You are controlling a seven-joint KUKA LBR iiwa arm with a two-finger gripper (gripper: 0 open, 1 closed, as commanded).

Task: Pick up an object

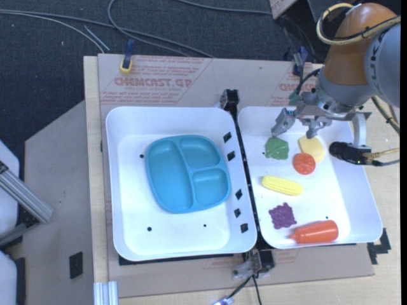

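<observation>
The left bin (pixel 121 170) is holding a blue divided tray (pixel 187 172) at frame centre-left. The right bin (pixel 356 196) is holding a green toy (pixel 276 149), yellow corn (pixel 282 185), purple grapes (pixel 282 215), an orange carrot (pixel 315 231), a red ball (pixel 304 163) and a pale yellow piece (pixel 312 147). The gripper (pixel 297 126) is hovering wide, empty, at upper right above the green toy and the pale yellow piece.
</observation>
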